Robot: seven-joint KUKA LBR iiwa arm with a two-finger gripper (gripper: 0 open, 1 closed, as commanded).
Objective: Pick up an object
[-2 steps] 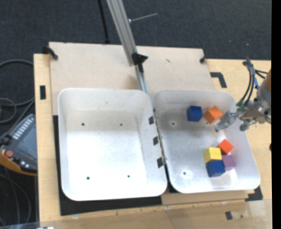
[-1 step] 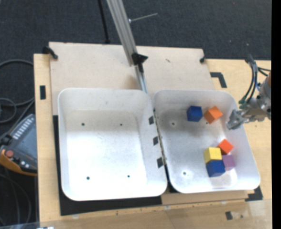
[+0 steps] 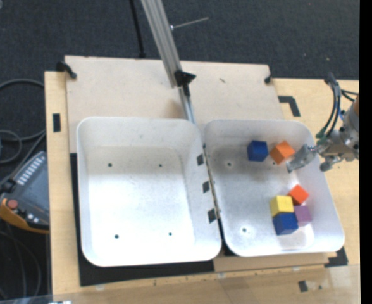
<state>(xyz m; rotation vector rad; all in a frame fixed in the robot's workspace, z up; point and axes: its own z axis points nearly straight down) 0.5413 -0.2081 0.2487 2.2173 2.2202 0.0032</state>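
Right bin (image 3: 236, 189): six small blocks are seen, in two groups. Upper centre of the bin: a blue cube (image 3: 257, 151) with an orange cube (image 3: 282, 151) just beside it on its right. Lower right of the bin: a tight cluster, with a red-orange cube (image 3: 298, 194) at the top, a yellow cube (image 3: 281, 205) below and left of it, a second blue cube (image 3: 285, 223) under the yellow one, and a purple cube (image 3: 303, 215) at the cluster's right side. The four appear to be touching or nearly so.

The gripper (image 3: 312, 157) is seen at the right edge of the frame, over the right bin's upper right rim, just to the right of the orange cube. One grey finger (image 3: 298, 160) is angled down and left toward that cube; contact cannot be confirmed. No block is seen between the fingers. Whether the claw is spread or pressed together cannot be told.

Left bin (image 3: 142, 189): white floor, a few dark dots noted.

An aluminium post (image 3: 161, 33) is slanted from top centre down to the junction of the bins. Cables (image 3: 9, 125) and a pendant (image 3: 24, 195) are noted at the left edge.
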